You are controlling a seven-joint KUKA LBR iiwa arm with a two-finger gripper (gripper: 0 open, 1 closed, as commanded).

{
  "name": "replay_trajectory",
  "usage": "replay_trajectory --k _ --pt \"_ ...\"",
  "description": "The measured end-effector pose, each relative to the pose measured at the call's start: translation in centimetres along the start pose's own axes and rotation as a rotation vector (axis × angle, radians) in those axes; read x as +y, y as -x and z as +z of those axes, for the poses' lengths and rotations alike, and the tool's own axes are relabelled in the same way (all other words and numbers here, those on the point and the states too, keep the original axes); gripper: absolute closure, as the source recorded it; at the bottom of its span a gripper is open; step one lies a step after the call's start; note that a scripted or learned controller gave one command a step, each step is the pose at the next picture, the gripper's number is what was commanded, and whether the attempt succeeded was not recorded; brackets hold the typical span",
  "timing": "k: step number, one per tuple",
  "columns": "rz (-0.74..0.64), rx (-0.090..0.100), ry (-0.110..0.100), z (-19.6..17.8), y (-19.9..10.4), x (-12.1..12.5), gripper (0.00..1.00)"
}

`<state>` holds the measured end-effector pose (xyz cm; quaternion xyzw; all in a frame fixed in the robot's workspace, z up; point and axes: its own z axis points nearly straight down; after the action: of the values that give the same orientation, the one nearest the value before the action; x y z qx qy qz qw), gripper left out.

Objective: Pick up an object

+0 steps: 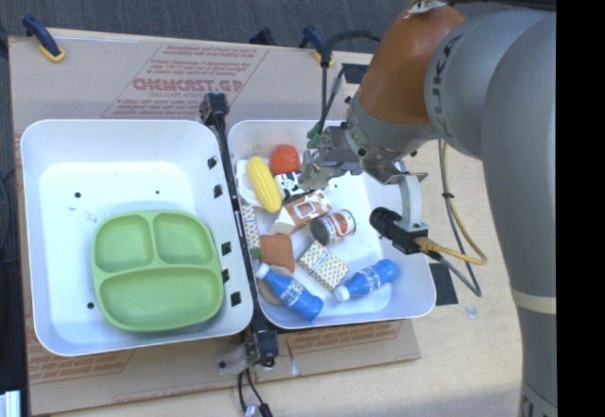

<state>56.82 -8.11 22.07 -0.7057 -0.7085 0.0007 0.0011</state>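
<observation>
The right bin point(416, 297) holds a heap of small items: a yellow corn cob point(264, 182), an orange-red piece point(285, 160), a red and white can point(333, 225), a brown wedge point(278, 251), a patterned box point(324, 267) and two blue bottles point(291, 295) point(367, 280). My gripper point(318, 169) hangs low over the upper middle of this bin, just right of the orange-red piece and above a black and white item point(289, 185). The wrist hides its fingertips.
The left bin point(57, 160) carries a green divided plate point(157, 269) in its lower half. Both bins rest on a cardboard sheet point(180, 79) held with blue clamps point(43, 37). Cables point(454, 235) and a black fitting point(397, 228) hang beside the arm at the right bin's edge.
</observation>
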Motion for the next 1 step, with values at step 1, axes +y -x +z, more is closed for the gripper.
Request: replay_trajectory --k 1 --pt "-0.004 -0.001 -0.002 0.01 -3.22 -3.24 1.00"
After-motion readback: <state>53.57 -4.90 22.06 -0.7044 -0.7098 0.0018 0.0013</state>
